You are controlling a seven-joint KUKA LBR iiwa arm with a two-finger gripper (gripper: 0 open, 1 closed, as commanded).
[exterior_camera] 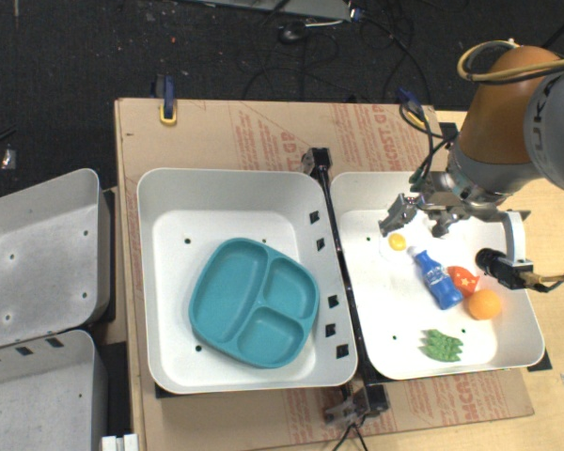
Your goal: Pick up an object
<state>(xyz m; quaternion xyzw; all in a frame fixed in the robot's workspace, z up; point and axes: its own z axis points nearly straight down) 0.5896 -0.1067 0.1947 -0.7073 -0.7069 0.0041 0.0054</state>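
While the jaws [423,216] hang spread and holding nothing over the right bin [376,346], the nearest pick, a blue bottle [434,278], lies just below them, long axis slanting toward the lower right. Small yellow piece [396,242] sits beside its cap end; orange ball [485,303], red piece [462,277], green piece [442,345] farther off

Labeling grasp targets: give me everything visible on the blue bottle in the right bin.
The blue bottle is small, plastic-looking, with a white cap at its upper-left end. It lies on its side on the floor of the right bin, slanted from upper left to lower right. Its lower end looks to touch a red-orange item. A small yellow piece lies just beyond the cap.
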